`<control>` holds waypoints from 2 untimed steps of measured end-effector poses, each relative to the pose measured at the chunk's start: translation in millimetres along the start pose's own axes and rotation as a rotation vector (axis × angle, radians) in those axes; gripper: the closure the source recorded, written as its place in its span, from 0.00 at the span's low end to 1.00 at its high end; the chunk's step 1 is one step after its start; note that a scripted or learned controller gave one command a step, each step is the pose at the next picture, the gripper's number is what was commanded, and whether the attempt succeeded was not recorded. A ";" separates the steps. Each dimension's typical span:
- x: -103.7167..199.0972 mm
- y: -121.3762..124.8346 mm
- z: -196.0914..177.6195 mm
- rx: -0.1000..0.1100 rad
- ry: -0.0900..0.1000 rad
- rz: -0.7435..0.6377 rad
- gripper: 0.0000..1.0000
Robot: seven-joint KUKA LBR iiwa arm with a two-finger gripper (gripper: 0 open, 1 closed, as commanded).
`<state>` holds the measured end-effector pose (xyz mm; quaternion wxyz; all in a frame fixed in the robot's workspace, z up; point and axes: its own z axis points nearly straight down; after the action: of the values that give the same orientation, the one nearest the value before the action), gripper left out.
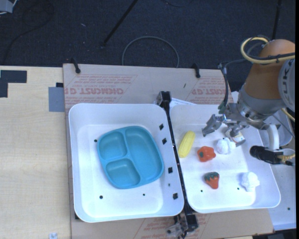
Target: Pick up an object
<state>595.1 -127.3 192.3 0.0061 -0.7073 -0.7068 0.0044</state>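
1. I see the arm (269,78) reaching in from the right, its orange band high above the far right corner of the right bin (269,195).
2. The gripper (224,129) hangs over the far part of the right bin. One metal finger (211,125) points left and the other sits closer to the right, with a clear gap between them, so I read the claw as spread wide with nothing between the fingers.
3. A small white lump (223,146) lies just near of the gripper; the right-hand finger is right by its top. I cannot tell whether it touches.
4. A red pepper toy (206,154) lies just left of that lump, close beside it.
5. A yellow corn cob (187,143) lies further left, tilted, near the wall that divides the bins.
6. A strawberry toy (212,179), red with a green top, sits nearer to me, apart from the pepper.
7. A second white lump (249,181) rests near the right wall of the same bin, well apart from the strawberry.
8. The left bin (84,183) holds a blue divided plate (130,156) with three compartments, lying flat in the middle.
9. Both bins sit side by side on a cardboard sheet (119,86) on the bench.
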 end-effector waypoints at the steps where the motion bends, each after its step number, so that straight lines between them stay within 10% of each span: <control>1: -0.3 2.7 -6.3 -0.011 -0.002 -0.001 0.00; 2: -2.5 -0.6 57.6 -0.006 -0.001 -0.001 0.00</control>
<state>593.6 -129.7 134.8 0.0038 -0.7070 -0.7072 0.0027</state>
